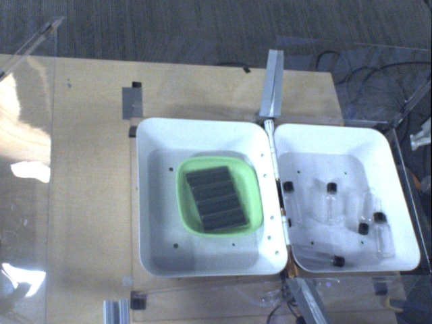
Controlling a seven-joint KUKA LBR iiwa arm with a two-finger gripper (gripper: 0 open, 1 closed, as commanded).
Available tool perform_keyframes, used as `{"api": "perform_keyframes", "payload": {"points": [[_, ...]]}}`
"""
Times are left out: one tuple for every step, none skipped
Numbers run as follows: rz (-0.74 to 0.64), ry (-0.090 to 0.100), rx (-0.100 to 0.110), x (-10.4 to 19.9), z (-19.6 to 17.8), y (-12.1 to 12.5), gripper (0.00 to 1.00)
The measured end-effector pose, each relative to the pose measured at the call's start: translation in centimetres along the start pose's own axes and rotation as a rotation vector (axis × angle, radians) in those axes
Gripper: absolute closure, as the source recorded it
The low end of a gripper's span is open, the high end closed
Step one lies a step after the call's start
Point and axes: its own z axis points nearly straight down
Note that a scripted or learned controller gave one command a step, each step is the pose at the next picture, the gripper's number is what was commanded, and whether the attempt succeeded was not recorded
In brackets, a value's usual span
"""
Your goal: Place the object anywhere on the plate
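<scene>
- Two shallow white bins sit side by side on a pale wooden bench, seen from above at a slant.
- The left bin holds a square lime-green plate near its centre.
- A dark ribbed rectangular block lies on the plate. Its long axis runs from about 11 o'clock to 5 o'clock.
- The right bin holds several clear vials with black caps. One vial lies near the bin's centre; another lies toward 4 o'clock.
- Loose-looking black caps sit at the bin's 9 o'clock and 6 o'clock.
- From the vials, the plate lies toward 9 o'clock, across the ridge where the two bins meet.
- The gripper's state cannot be told from this view.
- Judgement: if a vial is the object meant, it is not yet on the plate.
</scene>
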Motion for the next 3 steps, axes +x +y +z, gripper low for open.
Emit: {"api": "perform_keyframes", "payload": {"points": [[0.124,-0.001,0.001,-0.40,-1.71,-0.75,0.00],[0.217,-0.001,0.004,0.27,-1.68,-0.85,0.00],[0.308,0.000,0.003,0.16,-1.72,-0.88,0.00]]}}
